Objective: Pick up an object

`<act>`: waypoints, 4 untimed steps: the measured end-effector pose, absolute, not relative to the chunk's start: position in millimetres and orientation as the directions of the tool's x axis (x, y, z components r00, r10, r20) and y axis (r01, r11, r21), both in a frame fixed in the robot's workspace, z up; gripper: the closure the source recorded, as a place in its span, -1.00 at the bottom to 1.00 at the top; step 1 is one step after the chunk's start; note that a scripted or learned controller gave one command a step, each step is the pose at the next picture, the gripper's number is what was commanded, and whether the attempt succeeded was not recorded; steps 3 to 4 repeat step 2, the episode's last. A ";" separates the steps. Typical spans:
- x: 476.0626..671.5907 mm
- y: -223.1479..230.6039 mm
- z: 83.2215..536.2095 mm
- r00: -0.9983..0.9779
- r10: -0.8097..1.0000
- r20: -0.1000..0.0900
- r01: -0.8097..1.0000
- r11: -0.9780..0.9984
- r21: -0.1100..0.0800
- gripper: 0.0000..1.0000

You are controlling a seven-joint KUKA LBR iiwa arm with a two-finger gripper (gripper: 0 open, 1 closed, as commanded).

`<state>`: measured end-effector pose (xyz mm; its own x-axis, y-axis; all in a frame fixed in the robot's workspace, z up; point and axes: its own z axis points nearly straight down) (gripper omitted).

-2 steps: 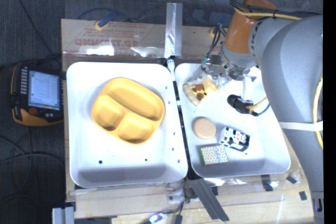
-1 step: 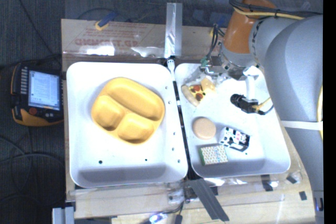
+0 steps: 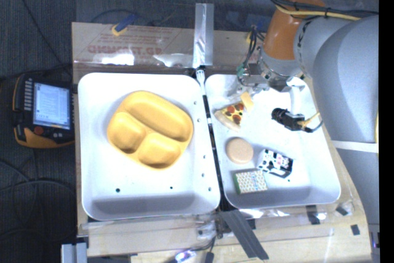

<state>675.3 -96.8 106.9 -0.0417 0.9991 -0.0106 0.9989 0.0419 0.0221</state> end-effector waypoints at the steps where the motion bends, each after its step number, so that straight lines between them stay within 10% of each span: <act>1: 671.7 -145.0 90.8 -0.270 0.963 -0.008 0.963 0.270 0.010 1.00; 2: 664.3 -48.6 188.5 -0.434 0.901 -0.001 0.901 0.434 0.000 1.00; 4: 664.3 -48.6 188.5 -0.434 0.901 -0.001 0.901 0.434 0.000 1.00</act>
